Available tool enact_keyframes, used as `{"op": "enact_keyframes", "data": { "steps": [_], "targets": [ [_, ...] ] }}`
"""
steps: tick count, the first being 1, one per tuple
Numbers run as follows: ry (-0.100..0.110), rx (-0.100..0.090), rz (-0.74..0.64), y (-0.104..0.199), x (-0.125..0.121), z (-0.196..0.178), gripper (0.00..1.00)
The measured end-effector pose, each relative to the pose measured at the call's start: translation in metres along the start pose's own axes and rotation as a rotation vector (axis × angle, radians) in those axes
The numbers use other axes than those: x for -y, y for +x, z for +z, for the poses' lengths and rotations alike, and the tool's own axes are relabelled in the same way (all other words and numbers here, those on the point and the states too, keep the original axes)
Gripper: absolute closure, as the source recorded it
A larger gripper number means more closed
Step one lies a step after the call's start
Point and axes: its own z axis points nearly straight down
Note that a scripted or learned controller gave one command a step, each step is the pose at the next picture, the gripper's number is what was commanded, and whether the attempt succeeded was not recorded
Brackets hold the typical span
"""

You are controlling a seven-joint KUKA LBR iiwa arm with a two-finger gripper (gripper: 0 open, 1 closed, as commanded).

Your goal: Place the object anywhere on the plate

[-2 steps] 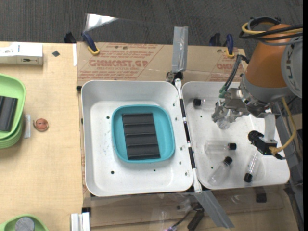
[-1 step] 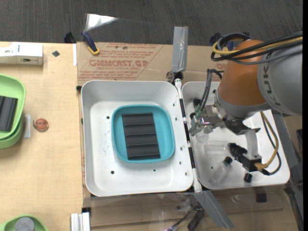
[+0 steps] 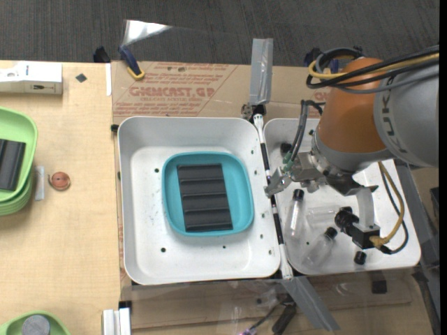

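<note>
Two bins: left bin [image 3: 140, 152] carries the teal plate [image 3: 241, 187], which holds a dark ridged block [image 3: 204, 197]
Arm: over right bin [image 3: 408, 253]
Gripper [image 3: 297, 183]: grip state cannot be told
Object: clear, indistinct item [image 3: 318, 225] on right bin floor, apart from plate

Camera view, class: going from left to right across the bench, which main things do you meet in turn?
Green tray → small orange disc → left white bin → teal plate → dark ridged object on it → right white bin under the arm.
</note>
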Motion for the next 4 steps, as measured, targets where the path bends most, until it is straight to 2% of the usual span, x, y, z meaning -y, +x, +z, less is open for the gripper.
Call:
{"op": "enact_keyframes", "data": {
  "steps": [1,2,3,4],
  "targets": [
    [-0.001,0.001,-0.007,-0.049,-0.059,0.0,0.0],
    [0.0,-0.001,-0.011,-0.147,0.004,0.04,0.0],
    [-0.004,0.001,-0.029,-0.22,0.036,0.009,0.0],
    [-0.003,0.001,0.127,-0.223,0.046,-0.165,0.0]
  ]
}}
